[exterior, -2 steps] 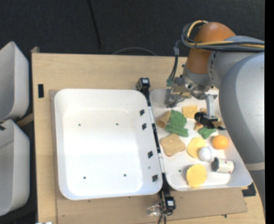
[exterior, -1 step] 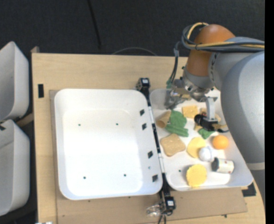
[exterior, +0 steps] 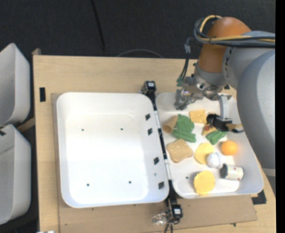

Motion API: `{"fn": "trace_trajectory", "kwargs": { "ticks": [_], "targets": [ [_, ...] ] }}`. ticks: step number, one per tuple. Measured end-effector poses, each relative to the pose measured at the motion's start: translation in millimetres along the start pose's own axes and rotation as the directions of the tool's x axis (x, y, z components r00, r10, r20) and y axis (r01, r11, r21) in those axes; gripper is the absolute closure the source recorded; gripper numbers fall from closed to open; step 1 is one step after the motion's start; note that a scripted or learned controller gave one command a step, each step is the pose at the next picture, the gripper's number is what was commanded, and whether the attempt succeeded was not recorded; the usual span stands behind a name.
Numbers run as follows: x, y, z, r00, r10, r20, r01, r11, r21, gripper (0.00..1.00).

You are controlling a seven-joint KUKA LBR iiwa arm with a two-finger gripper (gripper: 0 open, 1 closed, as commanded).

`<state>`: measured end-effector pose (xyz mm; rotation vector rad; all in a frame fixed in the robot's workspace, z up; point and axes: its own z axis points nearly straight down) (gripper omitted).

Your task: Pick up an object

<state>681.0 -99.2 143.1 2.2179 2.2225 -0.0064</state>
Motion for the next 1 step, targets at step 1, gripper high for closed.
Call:
{"fn": "trace_trajectory", "kwargs": {
  "ticks": [1],
  "targets": [
    [-50.9, -167.6, 41.9, 1.0, 0.012, -0.003, -0.012, 1.0, 0.002, 1.0]
  ]
}}
